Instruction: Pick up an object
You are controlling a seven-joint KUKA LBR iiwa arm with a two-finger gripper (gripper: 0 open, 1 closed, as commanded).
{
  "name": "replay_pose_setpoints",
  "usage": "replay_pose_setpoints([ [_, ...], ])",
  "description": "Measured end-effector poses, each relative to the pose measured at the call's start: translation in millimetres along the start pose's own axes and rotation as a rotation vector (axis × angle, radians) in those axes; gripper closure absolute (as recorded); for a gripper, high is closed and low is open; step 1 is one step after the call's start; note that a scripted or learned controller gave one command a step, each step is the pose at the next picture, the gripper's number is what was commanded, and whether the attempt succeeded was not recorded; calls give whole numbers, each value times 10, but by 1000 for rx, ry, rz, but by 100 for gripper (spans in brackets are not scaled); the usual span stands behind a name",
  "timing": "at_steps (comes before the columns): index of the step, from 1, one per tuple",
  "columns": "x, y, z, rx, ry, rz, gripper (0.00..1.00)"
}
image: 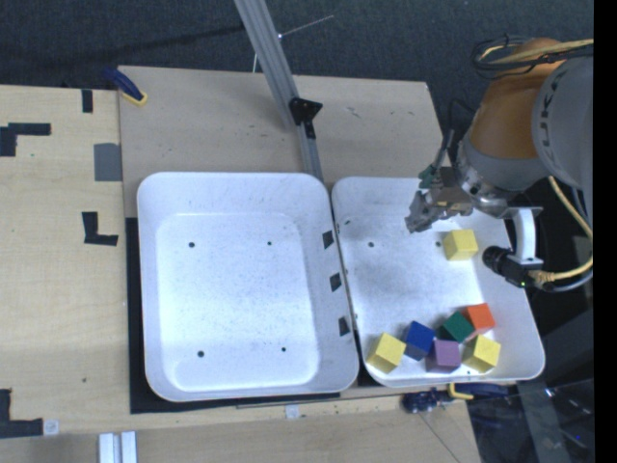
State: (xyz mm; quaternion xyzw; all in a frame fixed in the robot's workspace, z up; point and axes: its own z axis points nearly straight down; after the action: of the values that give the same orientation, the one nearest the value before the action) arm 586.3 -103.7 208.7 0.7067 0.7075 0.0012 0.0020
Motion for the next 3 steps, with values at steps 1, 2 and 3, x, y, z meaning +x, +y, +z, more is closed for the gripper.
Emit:
replay_pose_setpoints([
  [1, 2, 11, -400, 1, 1, -1, 100],
  [2, 463, 60, -438, 5, 2, -5, 100],
  [3, 1102, 125, -360, 6, 3, -7, 100],
])
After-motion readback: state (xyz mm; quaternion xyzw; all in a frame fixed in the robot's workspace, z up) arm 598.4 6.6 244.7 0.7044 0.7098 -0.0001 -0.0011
